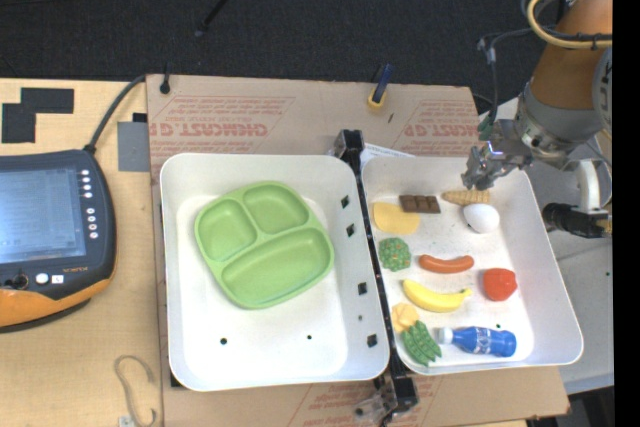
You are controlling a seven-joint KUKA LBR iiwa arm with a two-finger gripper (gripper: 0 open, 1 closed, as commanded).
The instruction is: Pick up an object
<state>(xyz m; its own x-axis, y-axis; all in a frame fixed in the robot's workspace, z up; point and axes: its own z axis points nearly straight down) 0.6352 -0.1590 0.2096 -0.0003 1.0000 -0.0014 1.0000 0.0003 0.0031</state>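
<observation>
1. Right now I am seeing the gripper (487, 167) hanging over the far right corner of the right bin (556, 307), just above the pale cone-shaped piece (465, 197) and the white egg (482, 217).
2. From my screen I cannot tell how the tool is set; it is reading as a dark cluster, and nothing is showing between its tips.
3. Toy foods are lying across the right bin: a brown chocolate bar (420, 204), a yellow chip-like piece (395, 218), a green broccoli (394, 255), a red sausage (446, 263), a banana (434, 295), a red tomato-like piece (500, 284), a blue bottle (482, 341) and a green leafy piece (421, 343).
4. A green divided plate (263, 244) is sitting alone in the left bin (190, 335).
5. A tablet with an orange base (50, 230) is resting on the bench to the left of both bins.
</observation>
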